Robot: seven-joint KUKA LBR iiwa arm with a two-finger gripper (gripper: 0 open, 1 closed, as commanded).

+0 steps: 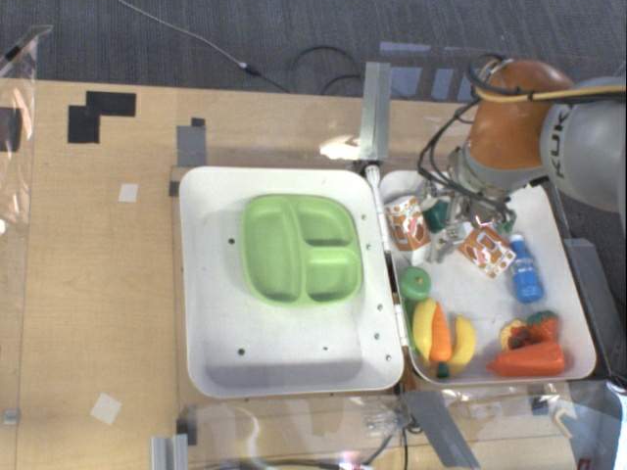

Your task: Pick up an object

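Likely target: two orange-and-white patterned packets in the right bin [578, 355], one [407, 223] near its upper-left corner, the other [487, 249] toward centre, both at about 12 o'clock in that bin. Gripper [453, 225] sits low between them, under the orange wrist band; cannot tell from this angle how it is set, and nothing is visibly gripped. Risks, as judgement: descent lands in the gap between the packets and closes on nothing; or it catches a packet corner only and the flat, crinkly thing slips out on lift; or it shoves the left packet against the bin wall at 9 o'clock. Blue bottle [526, 272] lies just beside the right packet at 4 o'clock and could be nudged. Green round piece [415, 283] sits near at 7 o'clock. Open floor lies at bin centre, 6 o'clock of the gripper. Banana-and-carrot cluster [442, 335] and red-orange pieces [529, 349] crowd the near rim. Left bin [211, 360] holds a green divided tray [300, 249], well apart.
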